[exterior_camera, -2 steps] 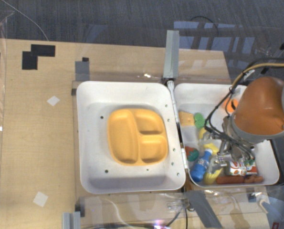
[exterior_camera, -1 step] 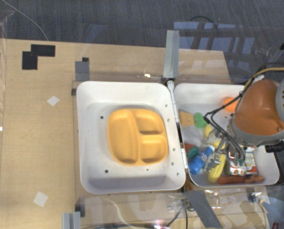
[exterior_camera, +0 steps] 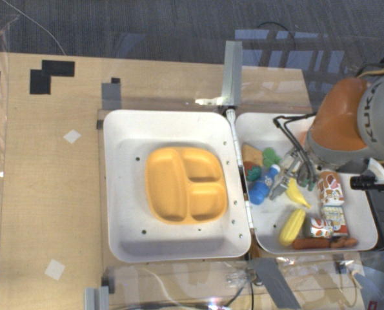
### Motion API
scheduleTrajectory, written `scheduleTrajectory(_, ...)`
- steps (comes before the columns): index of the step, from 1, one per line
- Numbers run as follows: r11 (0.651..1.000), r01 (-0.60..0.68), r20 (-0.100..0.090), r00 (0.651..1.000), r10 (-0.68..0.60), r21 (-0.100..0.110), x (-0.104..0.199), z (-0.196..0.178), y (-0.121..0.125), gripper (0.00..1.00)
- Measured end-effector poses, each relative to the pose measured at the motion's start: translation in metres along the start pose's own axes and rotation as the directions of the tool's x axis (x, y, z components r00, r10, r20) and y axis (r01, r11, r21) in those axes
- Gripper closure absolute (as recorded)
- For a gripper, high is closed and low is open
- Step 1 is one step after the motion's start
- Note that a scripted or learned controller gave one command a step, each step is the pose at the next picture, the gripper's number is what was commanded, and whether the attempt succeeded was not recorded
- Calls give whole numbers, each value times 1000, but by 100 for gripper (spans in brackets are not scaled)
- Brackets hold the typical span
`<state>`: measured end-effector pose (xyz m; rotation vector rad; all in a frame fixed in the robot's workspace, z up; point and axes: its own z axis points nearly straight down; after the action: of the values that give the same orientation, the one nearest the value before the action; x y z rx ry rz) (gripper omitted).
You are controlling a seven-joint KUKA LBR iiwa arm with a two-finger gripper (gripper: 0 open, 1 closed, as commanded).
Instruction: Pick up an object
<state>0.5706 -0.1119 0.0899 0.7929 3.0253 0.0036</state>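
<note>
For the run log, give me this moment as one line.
gripper: low in right bin, above banana, beside blue toy | held: nothing seen | left bin: yellow divided tray | pick: not done

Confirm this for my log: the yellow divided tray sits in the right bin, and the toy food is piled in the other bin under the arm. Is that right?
Not quite. The camera view shows the yellow divided tray in the left bin, not the right. The toy food, such as the corn cob, is in the right bin under the arm.
</note>
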Motion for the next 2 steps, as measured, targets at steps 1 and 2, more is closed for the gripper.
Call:
scheduleTrajectory(1,1000,3,20,1000,-3,0,-6,-14,-1,100)
scheduleTrajectory(2,1000,4,19,1000,-4,0,-5,-14,-1,0)
